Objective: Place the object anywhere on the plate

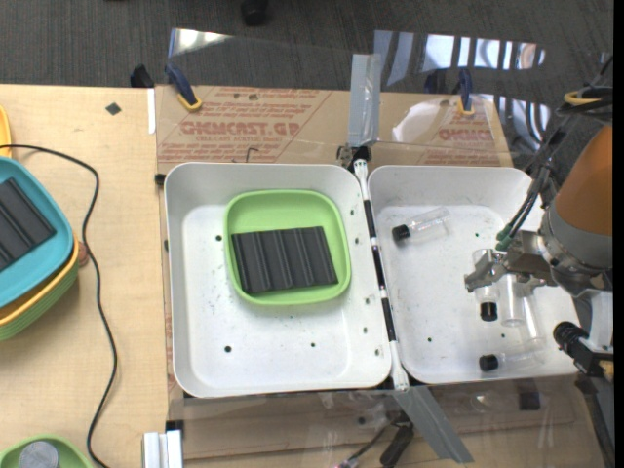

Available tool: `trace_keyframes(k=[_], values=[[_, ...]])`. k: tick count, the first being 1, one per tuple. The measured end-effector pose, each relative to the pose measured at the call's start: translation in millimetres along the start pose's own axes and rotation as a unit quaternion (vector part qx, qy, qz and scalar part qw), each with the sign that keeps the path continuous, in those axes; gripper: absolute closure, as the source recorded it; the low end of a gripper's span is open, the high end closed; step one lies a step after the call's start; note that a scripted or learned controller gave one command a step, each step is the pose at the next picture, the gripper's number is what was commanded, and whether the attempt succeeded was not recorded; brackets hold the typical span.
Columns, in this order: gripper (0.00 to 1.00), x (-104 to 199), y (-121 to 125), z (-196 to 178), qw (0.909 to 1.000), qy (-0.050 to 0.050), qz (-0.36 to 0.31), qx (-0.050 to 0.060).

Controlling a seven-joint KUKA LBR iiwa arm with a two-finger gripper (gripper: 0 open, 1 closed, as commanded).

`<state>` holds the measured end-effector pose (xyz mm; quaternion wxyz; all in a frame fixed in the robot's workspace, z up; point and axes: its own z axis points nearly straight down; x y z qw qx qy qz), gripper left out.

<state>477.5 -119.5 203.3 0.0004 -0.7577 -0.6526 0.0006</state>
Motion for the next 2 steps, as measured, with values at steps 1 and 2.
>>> trace_keyframes(k=[1, 2], values=[[0.0, 0, 0, 0, 1.0, 0.0, 0.0, 0.0], [0.0, -47, 16, 4, 0.981, -0.001, 0.194, 0.001]])
